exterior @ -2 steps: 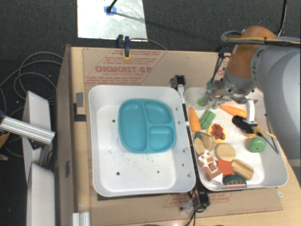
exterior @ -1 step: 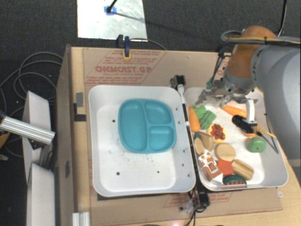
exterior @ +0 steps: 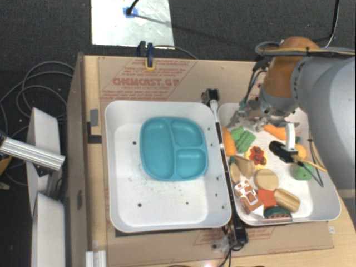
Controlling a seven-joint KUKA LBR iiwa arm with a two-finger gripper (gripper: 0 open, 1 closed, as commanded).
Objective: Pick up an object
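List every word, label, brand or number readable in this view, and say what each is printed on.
"CHEMCAST G P", as best it reads, in large red letters on the brown protective paper covering the bench sheet behind the left bin; the last letters are uncertain.
Smaller red print repeats above and below that line on the same paper: too blurred to read.
Red print on the paper at the bench's front edge: also unreadable.

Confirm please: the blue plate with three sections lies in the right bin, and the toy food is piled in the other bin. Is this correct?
Not quite. The camera view shows the blue plate lying in the left bin, not the right one. The toy food is piled in the other bin, the right bin, as you said.
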